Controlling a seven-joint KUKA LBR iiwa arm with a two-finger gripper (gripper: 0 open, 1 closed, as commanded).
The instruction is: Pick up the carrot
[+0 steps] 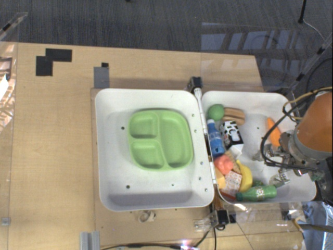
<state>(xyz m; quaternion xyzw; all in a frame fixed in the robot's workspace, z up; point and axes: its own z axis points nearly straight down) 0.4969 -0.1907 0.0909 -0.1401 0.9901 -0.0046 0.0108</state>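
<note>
A: Carrot, the small orange tapered one [272, 128], lies just left of the hand [283, 166], partly behind cables.
B: Hand's opening? Cannot tell. Descending off-target could snag cables or miss.

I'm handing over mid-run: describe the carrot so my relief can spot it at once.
Look at the right bin, the one crowded with toys. Near its right side, beside the arm's orange band, lies the carrot, partly crossed by a black cable. It is the slim, plain orange piece set apart from the pile on the bin's left side, unlike the yellow banana and green bottle.
</note>
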